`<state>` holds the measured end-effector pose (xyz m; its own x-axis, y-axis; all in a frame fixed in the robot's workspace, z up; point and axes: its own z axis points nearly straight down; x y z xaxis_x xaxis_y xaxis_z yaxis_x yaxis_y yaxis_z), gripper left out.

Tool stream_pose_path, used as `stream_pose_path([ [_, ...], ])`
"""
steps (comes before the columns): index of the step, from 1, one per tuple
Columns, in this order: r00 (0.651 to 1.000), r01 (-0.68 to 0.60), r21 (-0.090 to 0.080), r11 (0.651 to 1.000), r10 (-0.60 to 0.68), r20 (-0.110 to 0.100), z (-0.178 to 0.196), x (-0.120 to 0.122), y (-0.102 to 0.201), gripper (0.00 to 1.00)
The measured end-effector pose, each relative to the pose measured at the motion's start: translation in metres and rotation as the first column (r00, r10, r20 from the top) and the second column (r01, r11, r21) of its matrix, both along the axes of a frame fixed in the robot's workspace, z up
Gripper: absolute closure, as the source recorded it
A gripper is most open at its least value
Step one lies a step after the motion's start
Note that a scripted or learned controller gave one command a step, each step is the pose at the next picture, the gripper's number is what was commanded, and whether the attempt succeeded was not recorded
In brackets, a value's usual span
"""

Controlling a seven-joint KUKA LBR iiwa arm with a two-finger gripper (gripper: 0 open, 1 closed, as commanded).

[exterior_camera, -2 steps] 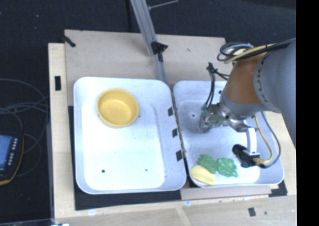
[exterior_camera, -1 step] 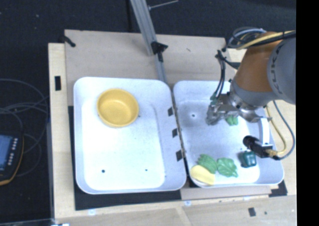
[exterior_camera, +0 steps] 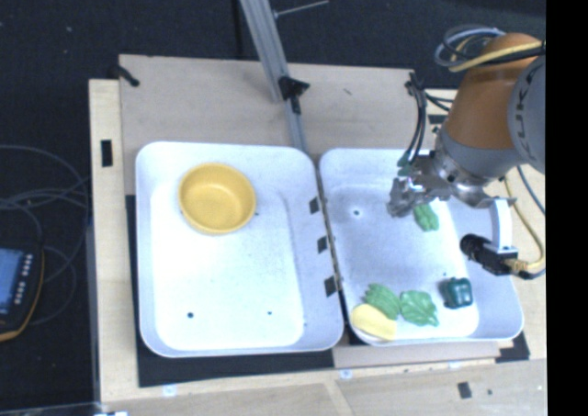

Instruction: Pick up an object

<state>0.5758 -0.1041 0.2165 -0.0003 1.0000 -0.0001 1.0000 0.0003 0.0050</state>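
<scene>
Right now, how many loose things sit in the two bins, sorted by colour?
Yellow: 2, the bowl in the left bin and a yellow piece in the right bin.
Green: 3, one beside the gripper, two near the front wall.
Dark teal: 1, a small block.
Total: 6

A: What's on the bench [exterior_camera: 220, 102]?
B: Two white bins, side by side. Left bin [exterior_camera: 156, 249] has a yellow bowl [exterior_camera: 217, 197], upper-left part, upright.
A: Right bin [exterior_camera: 367, 175]?
B: Bare near its top-left corner.
A: Between them?
B: Small black clips [exterior_camera: 323, 244] along the shared edge. Grey metal rail [exterior_camera: 262, 24] slants down from the top to where the bins meet.
A: Off the bench?
B: Dark floor. Far left, a handheld pendant [exterior_camera: 16, 290] w/ blue screen, and cables [exterior_camera: 41, 194] near it.
</scene>
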Motion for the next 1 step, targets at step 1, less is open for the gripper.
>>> stream_pose_path([
  [1,1.0,0.0,0.0,1.0,0.0,0.001,0.0626,0.0027,0.0006,1.0],
])
